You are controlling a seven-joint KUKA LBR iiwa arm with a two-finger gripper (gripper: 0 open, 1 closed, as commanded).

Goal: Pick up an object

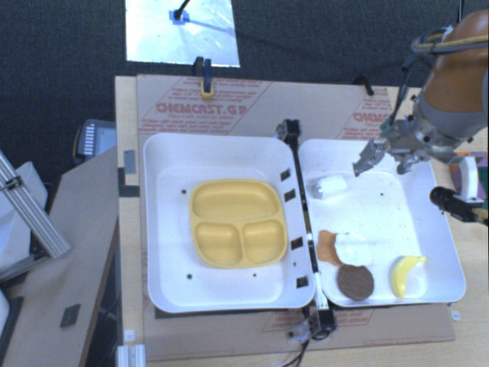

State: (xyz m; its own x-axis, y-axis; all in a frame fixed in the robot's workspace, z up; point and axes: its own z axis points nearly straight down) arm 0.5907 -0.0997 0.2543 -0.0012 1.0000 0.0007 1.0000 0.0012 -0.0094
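Observation:
The right bin (428, 228) holds several small things. A white lump (330, 184) lies near its back left. Toward the front sit an orange piece (327, 247), a white piece (354, 249), a round brown disc (355, 281) and a yellow banana (405, 274). My gripper (386, 161) hangs over the back of this bin, to the right of the white lump and apart from it. Its two fingers are spread open with nothing between them.
The left bin (164, 205) holds a yellow plate (233, 222) with three compartments. A black divider with clips (299, 205) runs between the bins. A dark fitting (451, 201) sticks in over the right bin's right rim.

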